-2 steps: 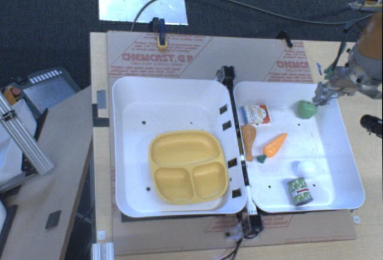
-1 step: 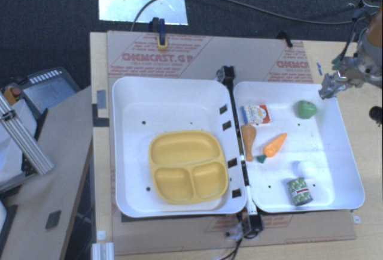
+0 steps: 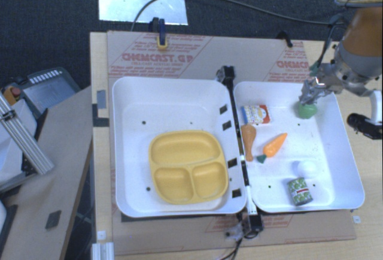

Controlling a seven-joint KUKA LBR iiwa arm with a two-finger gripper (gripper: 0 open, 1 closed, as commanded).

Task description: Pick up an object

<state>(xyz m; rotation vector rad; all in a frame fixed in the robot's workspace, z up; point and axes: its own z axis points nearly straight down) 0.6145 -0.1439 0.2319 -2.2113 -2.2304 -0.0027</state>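
Gripper (image 3: 311, 99): low over the right bin's (image 3: 353, 184) far corner, directly above the green ball (image 3: 307, 111), apparently lined up to grab it
Grip: cannot tell
Carrot (image 3: 274, 145): mid-bin, loose

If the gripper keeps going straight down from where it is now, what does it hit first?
Most likely the green ball in the right bin: the gripper hangs just above it, pointing down. Depth is hard to judge, so it may already be touching.

Arm (image 3: 359, 37) reaching in from the right, orange band above the wrist, gripper (image 3: 311, 96) pointing down and leftward, low over the bench
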